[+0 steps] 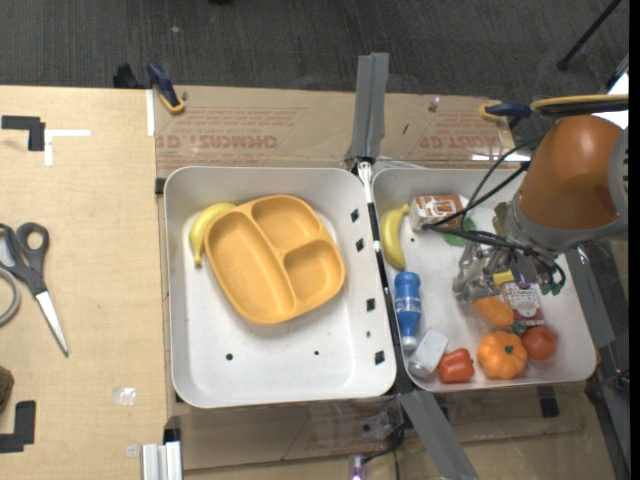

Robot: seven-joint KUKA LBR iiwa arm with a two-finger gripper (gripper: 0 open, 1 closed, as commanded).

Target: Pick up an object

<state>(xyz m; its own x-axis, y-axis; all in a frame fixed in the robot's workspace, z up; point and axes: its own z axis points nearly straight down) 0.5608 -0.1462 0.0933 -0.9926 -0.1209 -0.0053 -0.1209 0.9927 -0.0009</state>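
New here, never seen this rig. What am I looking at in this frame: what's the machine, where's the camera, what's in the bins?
One fixed camera looks down at a slant on a bench with two shallow white bins. The grey and orange thing at the right is a robot arm; its gripper hangs low over the right bin.

The left bin holds an orange divided plate with a banana tucked at its edge.

The right bin holds a second banana, a blue bottle, a small pumpkin, a tomato, a red pepper and a brown carton. Whether anything is gripped is unclear.

Scissors lie on the bench at left.
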